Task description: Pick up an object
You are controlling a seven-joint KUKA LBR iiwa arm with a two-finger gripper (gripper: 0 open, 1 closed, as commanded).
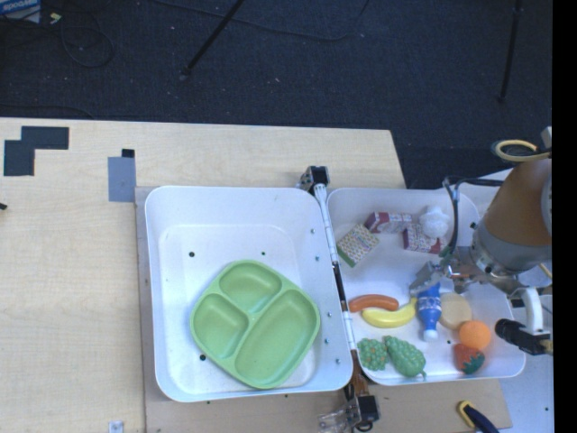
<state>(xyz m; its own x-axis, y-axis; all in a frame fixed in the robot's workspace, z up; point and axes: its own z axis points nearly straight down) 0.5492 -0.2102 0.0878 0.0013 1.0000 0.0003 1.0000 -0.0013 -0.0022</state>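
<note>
You have the arm reaching in from the right over the right bin, with its gripper low near the bin's middle. You cannot tell from this view how wide the tool stands or whether anything is in it.

Just beneath and on the near side of the gripper sits a blue and white bottle, upright-ish, touching a yellow banana on its left. An orange sausage lies just on the far side of the banana. Two green bunches rest near the front wall. To the right of the bottle you see a pale round piece, an orange and a red strawberry. At the far side lie a checked packet and a red and white carton.

The left bin holds a green divided plate, tilted toward its near right corner.
</note>
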